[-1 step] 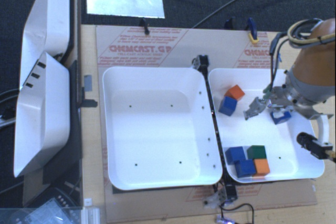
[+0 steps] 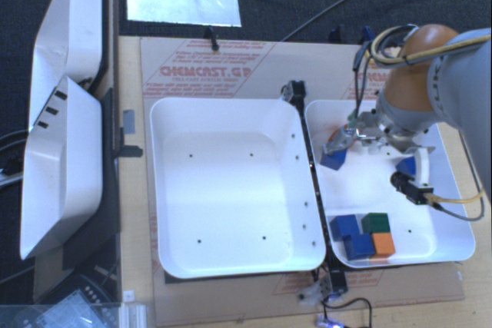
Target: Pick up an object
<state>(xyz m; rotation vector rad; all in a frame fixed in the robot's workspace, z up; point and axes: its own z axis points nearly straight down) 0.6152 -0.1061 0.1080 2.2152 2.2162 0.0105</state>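
- A blue block point(image 2: 334, 159) is being gripped between the fingers of the hand point(image 2: 340, 140), over the right bin point(image 2: 453, 242).
- A straight, slow lift is being advised, clear of the bin wall.
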